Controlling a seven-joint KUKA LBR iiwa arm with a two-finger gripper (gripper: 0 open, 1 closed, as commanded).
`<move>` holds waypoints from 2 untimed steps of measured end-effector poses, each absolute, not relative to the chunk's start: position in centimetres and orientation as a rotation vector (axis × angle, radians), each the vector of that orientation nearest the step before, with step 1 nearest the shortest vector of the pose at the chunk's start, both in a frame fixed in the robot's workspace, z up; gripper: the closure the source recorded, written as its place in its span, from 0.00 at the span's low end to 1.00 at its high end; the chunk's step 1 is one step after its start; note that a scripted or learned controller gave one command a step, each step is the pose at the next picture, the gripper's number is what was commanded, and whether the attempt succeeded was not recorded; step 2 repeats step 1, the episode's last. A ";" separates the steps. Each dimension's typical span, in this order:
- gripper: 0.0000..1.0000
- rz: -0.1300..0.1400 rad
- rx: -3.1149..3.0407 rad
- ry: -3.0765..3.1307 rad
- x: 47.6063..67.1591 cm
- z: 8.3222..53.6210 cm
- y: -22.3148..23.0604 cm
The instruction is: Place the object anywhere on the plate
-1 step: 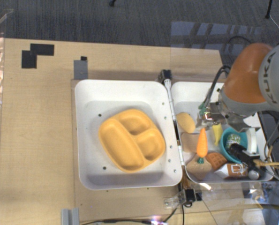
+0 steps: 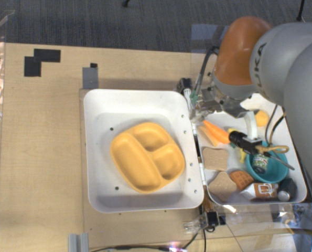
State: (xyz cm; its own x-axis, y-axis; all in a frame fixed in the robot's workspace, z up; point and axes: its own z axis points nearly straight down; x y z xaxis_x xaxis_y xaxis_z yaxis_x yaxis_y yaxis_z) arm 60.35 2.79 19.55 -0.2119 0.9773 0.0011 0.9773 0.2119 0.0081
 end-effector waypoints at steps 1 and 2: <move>0.00 0.007 1.975 2.438 60.3 19.5 2.5; 0.00 0.007 1.975 2.438 60.3 19.5 2.5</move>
